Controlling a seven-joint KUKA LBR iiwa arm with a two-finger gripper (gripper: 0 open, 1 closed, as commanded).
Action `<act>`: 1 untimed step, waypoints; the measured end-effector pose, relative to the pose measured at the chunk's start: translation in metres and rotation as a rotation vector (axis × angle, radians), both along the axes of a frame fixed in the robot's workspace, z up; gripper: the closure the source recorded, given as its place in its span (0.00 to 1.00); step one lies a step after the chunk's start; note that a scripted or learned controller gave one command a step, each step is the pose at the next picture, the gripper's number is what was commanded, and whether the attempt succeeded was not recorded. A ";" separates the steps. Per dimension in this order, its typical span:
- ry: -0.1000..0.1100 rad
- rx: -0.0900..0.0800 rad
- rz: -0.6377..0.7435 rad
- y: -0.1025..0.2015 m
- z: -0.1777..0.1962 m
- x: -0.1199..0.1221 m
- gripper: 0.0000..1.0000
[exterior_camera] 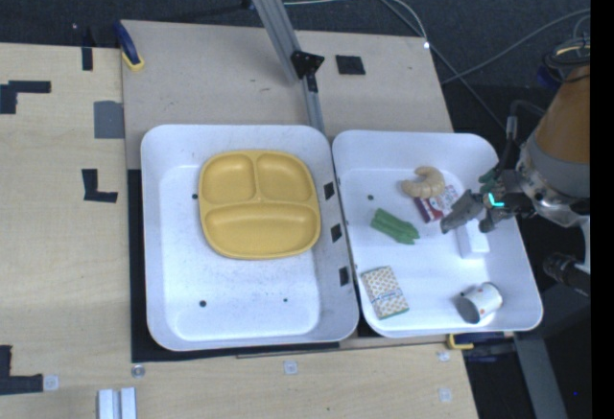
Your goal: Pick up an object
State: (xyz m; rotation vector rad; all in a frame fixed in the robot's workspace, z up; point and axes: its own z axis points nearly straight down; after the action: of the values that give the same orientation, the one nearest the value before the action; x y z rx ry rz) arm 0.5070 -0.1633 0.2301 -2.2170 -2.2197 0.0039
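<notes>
1. Two shallow white bins sit side by side on the bench, the left bin [163, 216] in the middle of the frame and the right bin [508, 297] toward the right edge.
2. A yellow divided plate [259, 204] lies flat in the upper part of the left bin, its three compartments facing up.
3. The right bin holds several small items: a tan, knobbly piece [425, 183] near the top, a red-and-white packet [432, 205] just below and touching it, a green object [395, 226] lying at a slant near the bin's centre, a patterned square packet [384, 291] at lower left, and a small white cup [479, 303] on its side at lower right.
4. The grey arm [566, 144], with its orange band, reaches in from the right of the frame.
5. The gripper [467, 212] hangs over the right bin's right-hand half, just beside the red-and-white packet, its dark fingers [458, 215] pointing left; whether they are spread or closed cannot be told, and nothing is seen between them.
6. A grey metal pole [273, 10] slants across the top centre, with cables [384, 0] trailing over the dark floor.
</notes>
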 end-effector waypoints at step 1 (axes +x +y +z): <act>-0.003 -0.001 0.000 0.000 0.001 0.001 0.00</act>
State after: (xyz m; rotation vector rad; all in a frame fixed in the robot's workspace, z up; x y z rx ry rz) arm 0.5077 -0.1633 0.2312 -2.2182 -2.2218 0.0015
